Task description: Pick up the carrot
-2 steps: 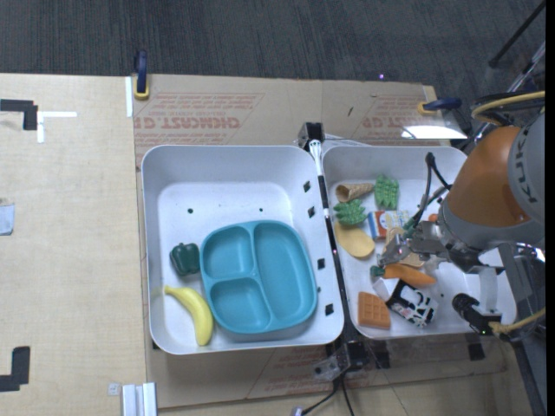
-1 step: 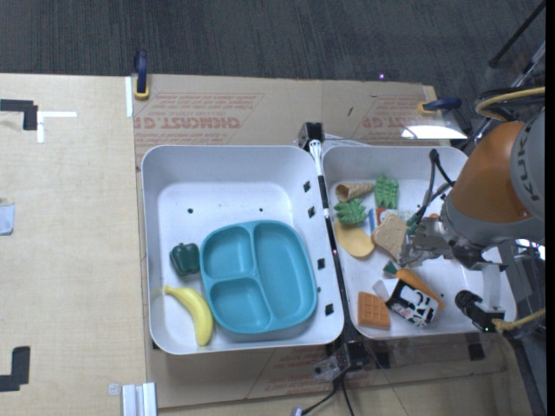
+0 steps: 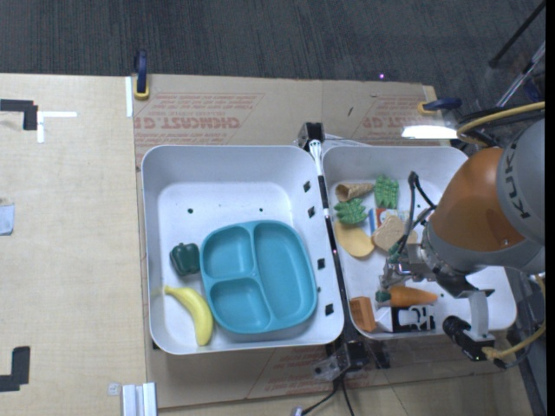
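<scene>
The carrot point(image 3: 414, 297) is a short orange piece lying near the front of the right bin point(image 3: 392, 156). My gripper point(image 3: 395, 276) hangs over that bin under the orange-banded wrist, directly above and touching or nearly touching the carrot's left end. The wrist hides most of the gripper, so I cannot make out whether the carrot is gripped.
The right bin also holds a cone point(image 3: 353, 189), green leafy pieces point(image 3: 351, 211), a yellow slice point(image 3: 357, 242), bread point(image 3: 390, 230), a brown piece point(image 3: 362, 313) and a black-and-white item point(image 3: 414, 320). The left bin point(image 3: 225, 159) has a teal divided plate point(image 3: 260, 276), a banana point(image 3: 196, 313) and a green pepper point(image 3: 185, 258).
</scene>
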### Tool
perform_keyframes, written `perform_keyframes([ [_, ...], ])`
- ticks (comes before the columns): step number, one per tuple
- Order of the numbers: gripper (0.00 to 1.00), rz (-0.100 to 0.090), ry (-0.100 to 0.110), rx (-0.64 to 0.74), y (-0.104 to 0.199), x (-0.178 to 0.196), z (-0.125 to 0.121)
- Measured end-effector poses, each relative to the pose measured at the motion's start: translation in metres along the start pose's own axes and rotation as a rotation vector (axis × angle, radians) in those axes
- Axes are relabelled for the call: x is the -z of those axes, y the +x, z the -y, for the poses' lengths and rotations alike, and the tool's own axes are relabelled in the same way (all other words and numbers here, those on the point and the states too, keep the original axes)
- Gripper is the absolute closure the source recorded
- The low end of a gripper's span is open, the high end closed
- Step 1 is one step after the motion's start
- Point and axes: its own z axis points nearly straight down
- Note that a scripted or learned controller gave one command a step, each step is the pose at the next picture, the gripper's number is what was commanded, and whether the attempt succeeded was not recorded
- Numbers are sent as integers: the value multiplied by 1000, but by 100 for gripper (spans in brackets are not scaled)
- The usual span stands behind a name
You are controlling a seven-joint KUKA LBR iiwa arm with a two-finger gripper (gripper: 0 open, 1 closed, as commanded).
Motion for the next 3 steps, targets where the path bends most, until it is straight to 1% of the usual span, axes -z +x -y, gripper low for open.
perform_keyframes([
  [1,0,0,0,1,0,0,0],
  [2,100,1,-2,-5,-1,9,-2],
  [3,0,1,-3,-3,-1,9,-2],
])
